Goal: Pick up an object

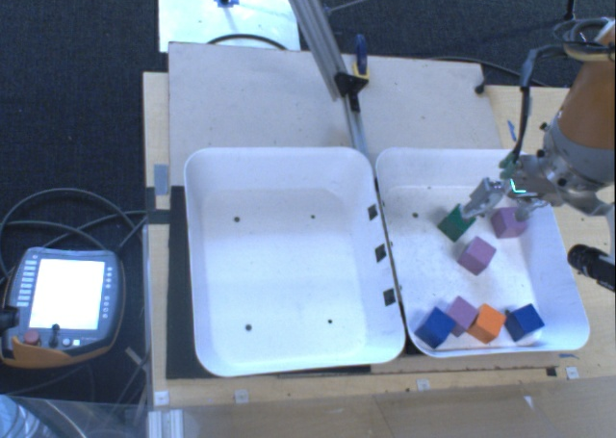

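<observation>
The right bin [563, 277] holds several small blocks. A green block [453, 225] lies near its middle, right at the tip of my gripper [472, 209], which reaches in from the right at a slant. Whether the green block is touched by the gripper is unclear. A purple block [507, 222] sits just right of the gripper, partly under the wrist. Another purple block [475, 255] lies below it. Along the front wall are a blue block [435, 326], a purple block [463, 313], an orange block [487, 322] and a second blue block [524, 321].
The left bin [207, 234] stands beside the right one, with a shared ridge between them. A metal pole [318, 22] slants over the back board. A teach pendant [60, 306] lies at the far left, off the bench.
</observation>
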`<state>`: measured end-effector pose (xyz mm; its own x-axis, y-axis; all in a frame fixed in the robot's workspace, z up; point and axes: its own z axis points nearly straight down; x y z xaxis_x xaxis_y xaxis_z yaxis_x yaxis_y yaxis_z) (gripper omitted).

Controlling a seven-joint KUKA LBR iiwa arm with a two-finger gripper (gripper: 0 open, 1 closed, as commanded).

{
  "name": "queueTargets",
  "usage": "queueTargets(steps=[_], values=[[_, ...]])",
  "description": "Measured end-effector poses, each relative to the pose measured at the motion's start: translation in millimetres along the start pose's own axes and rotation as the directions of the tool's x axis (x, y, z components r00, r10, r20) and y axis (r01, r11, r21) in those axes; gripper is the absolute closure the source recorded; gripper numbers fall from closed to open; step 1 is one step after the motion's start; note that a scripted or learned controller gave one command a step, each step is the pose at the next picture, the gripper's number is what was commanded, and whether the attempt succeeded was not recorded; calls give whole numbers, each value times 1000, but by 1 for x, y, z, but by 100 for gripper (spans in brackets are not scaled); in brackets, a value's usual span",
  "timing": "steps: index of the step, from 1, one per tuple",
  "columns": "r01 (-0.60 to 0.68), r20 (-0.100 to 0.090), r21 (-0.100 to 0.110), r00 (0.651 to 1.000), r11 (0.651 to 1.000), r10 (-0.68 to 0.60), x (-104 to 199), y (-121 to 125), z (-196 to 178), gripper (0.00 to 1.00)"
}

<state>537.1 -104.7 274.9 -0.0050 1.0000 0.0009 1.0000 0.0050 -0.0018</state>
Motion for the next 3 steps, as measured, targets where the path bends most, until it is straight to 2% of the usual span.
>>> queueTargets(steps=[1,3], values=[[-2,1,-4,1000,1000,2,0,1,-2,0],[-3,0,4,1000,1000,3,-3,1,121,0]])
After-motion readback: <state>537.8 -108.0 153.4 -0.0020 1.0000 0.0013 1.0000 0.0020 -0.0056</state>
